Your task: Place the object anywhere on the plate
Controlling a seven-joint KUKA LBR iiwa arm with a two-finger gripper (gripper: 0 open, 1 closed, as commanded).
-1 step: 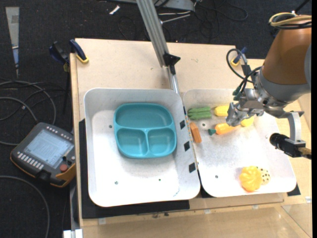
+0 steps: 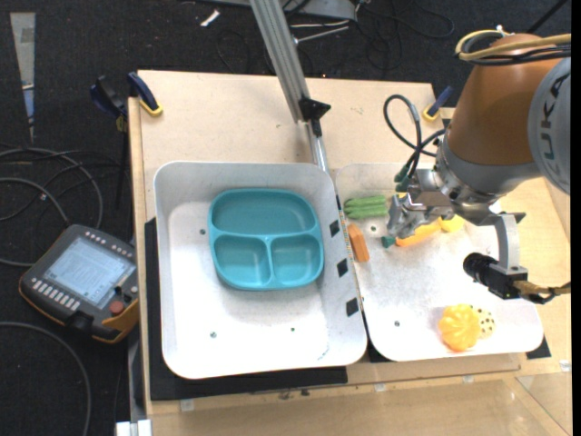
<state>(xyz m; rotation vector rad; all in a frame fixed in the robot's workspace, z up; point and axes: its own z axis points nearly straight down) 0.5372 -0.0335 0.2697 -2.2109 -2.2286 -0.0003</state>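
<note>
Reaching down into the right bin, claw point(image 2: 399, 226) low over the toys at its far end.

The yellow-orange toy point(image 2: 419, 236) lies just under and right of the claw, long axis running left to right, touching it; whether the claw is apart or together I cannot tell. The teal plate point(image 2: 266, 239) sits well left in the other bin, so the arm, bent steeply over, would carry leftward.

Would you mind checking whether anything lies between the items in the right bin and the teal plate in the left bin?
Only the bins' raised rims, meeting between them, separate the plate from the right bin's items. The orange piece lies just beside those rims. The plate's compartments hold nothing visible, so lifting over the rims looks sufficient.
</note>
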